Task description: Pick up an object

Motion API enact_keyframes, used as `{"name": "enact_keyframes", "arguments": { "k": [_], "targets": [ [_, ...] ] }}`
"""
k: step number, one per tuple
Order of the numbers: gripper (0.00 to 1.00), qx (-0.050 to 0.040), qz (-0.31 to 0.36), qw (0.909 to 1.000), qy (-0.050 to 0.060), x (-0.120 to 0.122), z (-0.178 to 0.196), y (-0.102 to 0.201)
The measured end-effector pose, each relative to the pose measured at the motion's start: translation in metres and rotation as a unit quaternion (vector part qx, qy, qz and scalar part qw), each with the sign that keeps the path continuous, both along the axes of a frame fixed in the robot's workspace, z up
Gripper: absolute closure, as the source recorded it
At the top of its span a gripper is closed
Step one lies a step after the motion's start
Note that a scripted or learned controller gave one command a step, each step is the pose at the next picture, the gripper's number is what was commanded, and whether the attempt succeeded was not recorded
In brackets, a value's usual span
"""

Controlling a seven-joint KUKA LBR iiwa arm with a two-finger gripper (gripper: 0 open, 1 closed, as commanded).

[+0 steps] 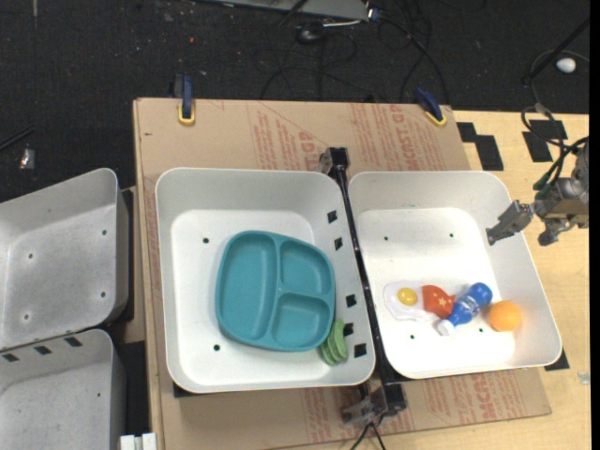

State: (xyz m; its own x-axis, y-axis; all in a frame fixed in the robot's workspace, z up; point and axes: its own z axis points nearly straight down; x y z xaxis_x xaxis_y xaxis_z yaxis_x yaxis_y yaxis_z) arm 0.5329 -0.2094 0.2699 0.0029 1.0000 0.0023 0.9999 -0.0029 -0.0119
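Now the jaws (528, 223) hang spread and bare over the right bin's (487, 190) right rim.

Robotics lab: clamped cardboard bench (281, 129), white bins (178, 204), loose cables (412, 45)

desk (234, 129): brown board, red print | left bin (178, 204) at 9 o'clock, right bin (487, 190) at 3, touching at centre | blue-yellow clamps (186, 101) at 11 and 1 o'clock edge
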Motion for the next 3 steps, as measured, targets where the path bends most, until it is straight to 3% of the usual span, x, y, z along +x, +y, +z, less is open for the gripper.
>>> {"name": "enact_keyframes", "arguments": {
  "k": [1,3],
  "targets": [
    [0.00,-0.0015,0.002,1.0000,-0.006,0.002,0.006,0.001],
    [0.00,-0.0009,0.001,1.0000,-0.004,0.009,-0.094,-0.001]
  ]
}}
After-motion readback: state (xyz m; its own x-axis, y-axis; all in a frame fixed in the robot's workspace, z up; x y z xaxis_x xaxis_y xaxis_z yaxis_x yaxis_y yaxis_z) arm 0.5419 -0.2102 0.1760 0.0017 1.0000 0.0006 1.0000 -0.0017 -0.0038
